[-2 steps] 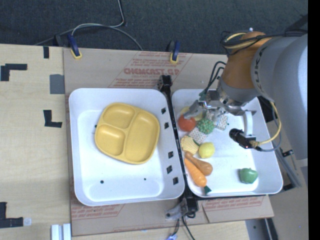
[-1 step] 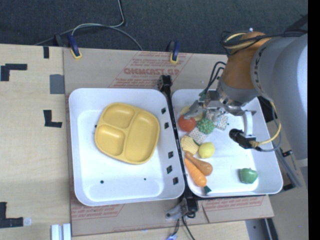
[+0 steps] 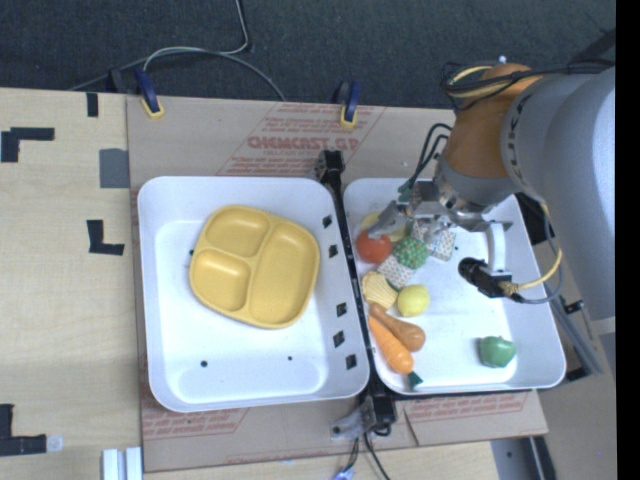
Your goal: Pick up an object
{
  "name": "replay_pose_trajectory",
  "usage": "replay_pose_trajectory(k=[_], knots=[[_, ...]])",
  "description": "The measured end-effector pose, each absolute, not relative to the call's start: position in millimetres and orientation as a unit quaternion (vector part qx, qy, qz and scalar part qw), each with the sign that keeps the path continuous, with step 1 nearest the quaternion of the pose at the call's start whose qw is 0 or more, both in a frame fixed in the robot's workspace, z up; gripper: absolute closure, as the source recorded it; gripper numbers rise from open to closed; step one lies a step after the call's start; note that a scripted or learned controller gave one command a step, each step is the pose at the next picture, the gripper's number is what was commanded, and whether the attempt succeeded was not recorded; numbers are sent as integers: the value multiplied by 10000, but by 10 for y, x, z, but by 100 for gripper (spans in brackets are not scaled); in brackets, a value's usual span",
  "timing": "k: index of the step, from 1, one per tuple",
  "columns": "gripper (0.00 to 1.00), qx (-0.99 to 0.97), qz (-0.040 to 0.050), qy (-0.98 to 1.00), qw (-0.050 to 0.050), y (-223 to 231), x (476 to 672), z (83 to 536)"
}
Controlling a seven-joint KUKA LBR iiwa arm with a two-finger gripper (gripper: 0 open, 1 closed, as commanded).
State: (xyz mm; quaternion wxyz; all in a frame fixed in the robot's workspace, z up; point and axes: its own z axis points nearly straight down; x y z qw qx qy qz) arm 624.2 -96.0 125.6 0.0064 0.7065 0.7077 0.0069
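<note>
A: Tabletop (image 3: pixel 60 298) carries 2 white bins. The left bin (image 3: pixel 165 268), centre-left of the frame, holds 1 yellow divided plate (image 3: pixel 255 265) with 3 compartments, lying a little above the bin's middle.

B: And the right bin (image 3: pixel 540 353)?

A: It holds a cluster of toy food along its left side. Red tomato (image 3: pixel 374 247) near the upper left of that bin, a green broccoli piece (image 3: pixel 410 252) just to its right. Below those sit a pale yellow corn piece (image 3: pixel 380 289) and a lemon (image 3: pixel 413 299), touching or nearly so. An orange carrot (image 3: pixel 392 340) lies at a slant toward the bin's lower left corner. A green pepper (image 3: pixel 496 350) sits well apart, lower right of the bin.

B: Arm position?

A: The grey arm with the orange band enters from the right of the frame, wrist over the upper part of the right bin. The end effector (image 3: pixel 425 230) is low among the objects, just above the broccoli piece and right of the tomato.

B: Spread or pressed together?

A: Cannot tell; the wrist hardware and clutter blur it. I see nothing clearly pinched.

B: Anything else?

A: 2 blue-and-yellow clamps (image 3: pixel 348 103) on the cardboard sheet's top edge, and a cable (image 3: pixel 240 28) trailing across the dark floor, upper left.
</note>
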Motion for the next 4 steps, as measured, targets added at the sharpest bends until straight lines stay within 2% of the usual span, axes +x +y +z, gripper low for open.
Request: replay_pose_trajectory(k=[3,4], knots=[[0,7064,71,7078,62,-961,6243,1251],[0,7091,2,7050,103,-1100,6100,1185]])
